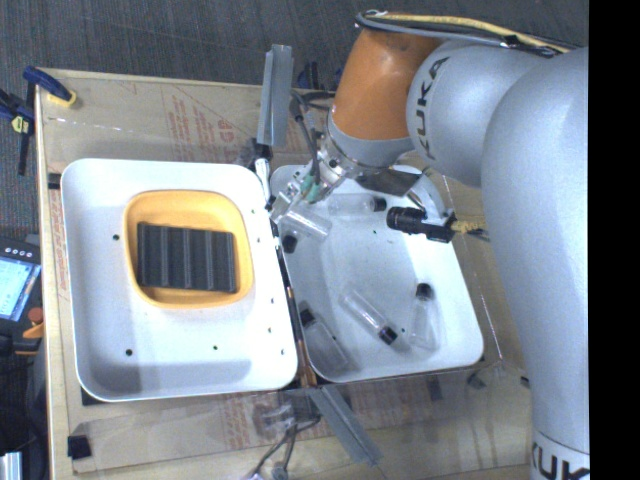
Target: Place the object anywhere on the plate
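A clear plastic tube with a black cap (368, 318) lies in the right white bin (455, 343), well apart from the yellow square plate with a dark ribbed centre (188, 250) in the left white bin (100, 338). The jaws' state cannot be told; the gripper (300, 203) hangs at the right bin's upper left corner.

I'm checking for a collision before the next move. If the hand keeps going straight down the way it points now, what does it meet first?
Probably the clear tube lying right under the hand, at the right bin's upper left corner; depth is hard to judge.

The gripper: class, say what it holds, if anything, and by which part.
It cannot be told. The gripper sits at the right bin's upper left corner beside a clear tube, but no hold shows.
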Controlling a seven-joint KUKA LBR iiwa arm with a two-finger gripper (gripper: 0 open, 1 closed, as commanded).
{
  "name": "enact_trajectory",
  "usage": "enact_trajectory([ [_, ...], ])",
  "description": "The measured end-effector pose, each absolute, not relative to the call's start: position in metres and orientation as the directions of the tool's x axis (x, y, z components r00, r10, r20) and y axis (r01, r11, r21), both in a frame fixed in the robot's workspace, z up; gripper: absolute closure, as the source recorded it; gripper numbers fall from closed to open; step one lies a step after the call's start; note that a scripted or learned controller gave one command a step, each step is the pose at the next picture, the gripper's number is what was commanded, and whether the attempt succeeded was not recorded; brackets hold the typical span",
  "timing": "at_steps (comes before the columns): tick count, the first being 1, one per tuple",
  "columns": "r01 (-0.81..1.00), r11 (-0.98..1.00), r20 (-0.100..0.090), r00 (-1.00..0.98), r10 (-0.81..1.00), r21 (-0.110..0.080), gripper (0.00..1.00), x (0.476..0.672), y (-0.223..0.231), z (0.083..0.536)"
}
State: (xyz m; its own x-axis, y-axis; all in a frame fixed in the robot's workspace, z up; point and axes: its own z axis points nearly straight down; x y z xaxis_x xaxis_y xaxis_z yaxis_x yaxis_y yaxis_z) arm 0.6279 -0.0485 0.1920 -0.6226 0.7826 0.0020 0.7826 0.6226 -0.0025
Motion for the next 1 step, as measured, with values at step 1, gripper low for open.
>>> enact_trajectory([
  [1,0.783,0.622,0.001,-0.622,0.783,-0.003,0.00,0.6279,-0.0490,0.1921],
])
